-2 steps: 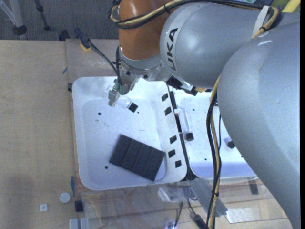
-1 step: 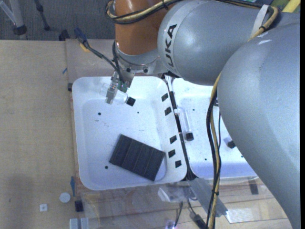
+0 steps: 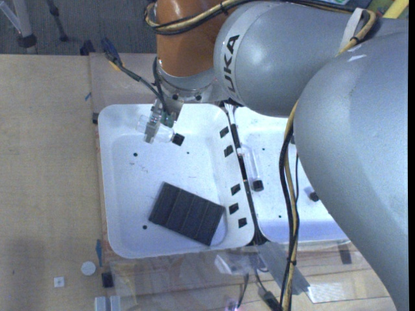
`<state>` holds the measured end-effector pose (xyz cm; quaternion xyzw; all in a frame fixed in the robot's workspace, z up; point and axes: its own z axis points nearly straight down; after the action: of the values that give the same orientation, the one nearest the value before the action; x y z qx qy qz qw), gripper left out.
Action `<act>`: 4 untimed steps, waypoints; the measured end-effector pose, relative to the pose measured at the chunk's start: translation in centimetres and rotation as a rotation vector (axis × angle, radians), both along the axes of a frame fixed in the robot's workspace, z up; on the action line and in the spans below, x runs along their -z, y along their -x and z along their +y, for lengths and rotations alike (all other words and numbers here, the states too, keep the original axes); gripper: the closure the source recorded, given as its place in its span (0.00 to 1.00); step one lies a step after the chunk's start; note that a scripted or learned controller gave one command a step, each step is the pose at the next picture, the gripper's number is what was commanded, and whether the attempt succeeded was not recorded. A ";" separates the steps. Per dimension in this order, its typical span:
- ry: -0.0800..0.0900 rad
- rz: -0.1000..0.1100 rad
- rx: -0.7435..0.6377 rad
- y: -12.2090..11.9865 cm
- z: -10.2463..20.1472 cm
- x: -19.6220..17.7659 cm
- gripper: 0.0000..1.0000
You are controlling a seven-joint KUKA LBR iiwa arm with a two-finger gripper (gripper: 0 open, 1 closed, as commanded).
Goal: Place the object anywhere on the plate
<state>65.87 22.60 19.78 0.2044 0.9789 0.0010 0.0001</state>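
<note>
A dark grey rectangular plate (image 3: 185, 214) lies flat and slightly turned in the near part of the left bin (image 3: 113, 173). My gripper (image 3: 152, 132) hangs over the far part of that bin, below the orange band of the arm (image 3: 188, 24). A small black block (image 3: 177, 139) sits just to the gripper's right, close to it; whether they touch cannot be made out. The gripper is well away from the plate, toward the far side.
The grey arm covers most of the right bin (image 3: 272, 206). A small dark piece (image 3: 257, 185) and a clear tube-like item (image 3: 249, 164) lie near the divider between the bins. Cables (image 3: 130, 73) trail from the wrist over the far left rim.
</note>
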 end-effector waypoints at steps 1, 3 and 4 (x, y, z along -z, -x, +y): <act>0.001 -0.001 -0.168 0.6 0.1 -1.0 1.00; 0.001 -0.001 -0.275 0.1 0.1 -1.8 1.00; 0.000 0.000 -0.383 -0.2 0.1 1.6 1.00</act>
<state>66.11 22.73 18.23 0.0145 0.9999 0.0008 0.0001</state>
